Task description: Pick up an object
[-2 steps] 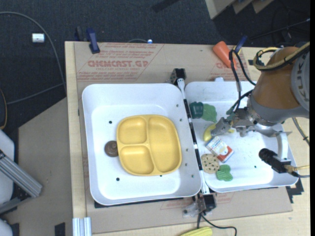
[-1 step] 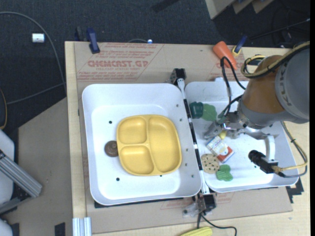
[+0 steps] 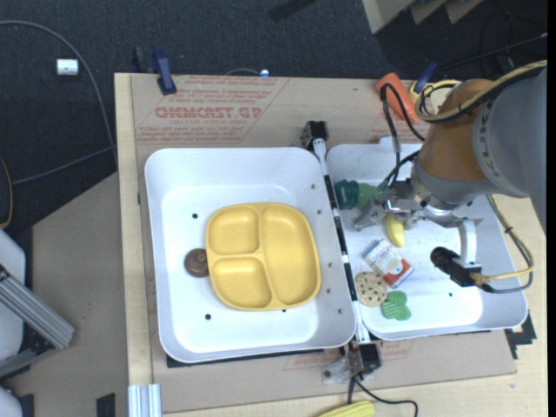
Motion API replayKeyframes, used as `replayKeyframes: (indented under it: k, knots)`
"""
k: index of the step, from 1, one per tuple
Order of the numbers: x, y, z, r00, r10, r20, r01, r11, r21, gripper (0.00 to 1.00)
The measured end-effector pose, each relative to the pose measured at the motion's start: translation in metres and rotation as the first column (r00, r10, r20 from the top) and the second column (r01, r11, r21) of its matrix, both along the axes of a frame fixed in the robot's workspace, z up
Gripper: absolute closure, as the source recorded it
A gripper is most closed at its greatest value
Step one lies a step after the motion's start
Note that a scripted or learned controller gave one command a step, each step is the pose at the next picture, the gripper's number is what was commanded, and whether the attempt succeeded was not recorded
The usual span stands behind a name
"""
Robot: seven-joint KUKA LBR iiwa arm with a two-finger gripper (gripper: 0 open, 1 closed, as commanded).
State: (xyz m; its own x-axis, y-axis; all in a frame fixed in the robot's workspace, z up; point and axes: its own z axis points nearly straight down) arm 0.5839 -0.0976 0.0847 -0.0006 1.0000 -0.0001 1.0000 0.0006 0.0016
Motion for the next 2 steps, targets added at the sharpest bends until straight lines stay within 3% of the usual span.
replayKeyframes:
  k: [1, 2]
  knots:
    - [0.0, 0.0, 0.01, 1.0, -0.001, 0.002, 0.001, 1.0, 0.0, 1.0]
    - [0.018, 0.094, 0.101, 1.0, 0.002, 0.001, -0.002, 1.0, 0.002, 1.0]
